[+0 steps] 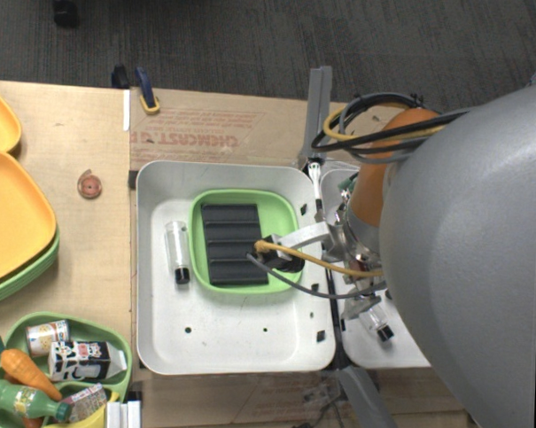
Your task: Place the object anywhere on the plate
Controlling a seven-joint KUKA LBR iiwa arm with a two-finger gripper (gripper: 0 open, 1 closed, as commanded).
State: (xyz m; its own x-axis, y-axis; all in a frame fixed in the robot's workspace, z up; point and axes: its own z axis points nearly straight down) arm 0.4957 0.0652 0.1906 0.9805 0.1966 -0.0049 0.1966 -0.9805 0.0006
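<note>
1. Dark carpet runs along the top; below it sits a wooden bench with faded red print, plus a clamp at its far edge.
2. Left bin is the one that matters; a green plate sits in its upper middle.
3. A black ribbed block lies flat on that plate and takes up most of it; so the task's thing is on the plate right now.
4. A clear tube with a dark cap lies on the bin floor just beside the plate's left rim; not on the plate.
5. The grey arm covers the right side, orange band showing above the wrist; it hides most of the right bin.
6. The gripper sits over the wall between the two bins, near the plate's right rim; honestly can't tell if it's open or closed, and I don't see it holding anything.
7. Off to the left: stacked yellow dishes, a small pinkish disc, and a green bowl of toy food, including a carrot.
</note>
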